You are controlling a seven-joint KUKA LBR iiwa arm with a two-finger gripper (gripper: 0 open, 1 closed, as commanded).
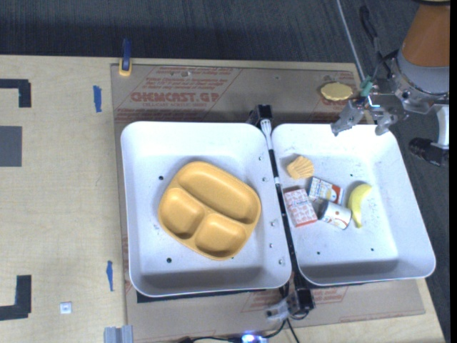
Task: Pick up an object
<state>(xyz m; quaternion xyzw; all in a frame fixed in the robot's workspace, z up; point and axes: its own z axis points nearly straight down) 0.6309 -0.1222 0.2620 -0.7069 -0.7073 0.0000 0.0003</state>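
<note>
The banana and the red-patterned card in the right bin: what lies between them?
In the camera view, a small white can lies between the banana and the card.

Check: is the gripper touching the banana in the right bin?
Apart. The camera view shows the gripper at the right bin's far rim, with bare white floor between it and the banana.

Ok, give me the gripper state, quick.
Gripper: open, holding nothing, above the far rim of the right bin.
</note>
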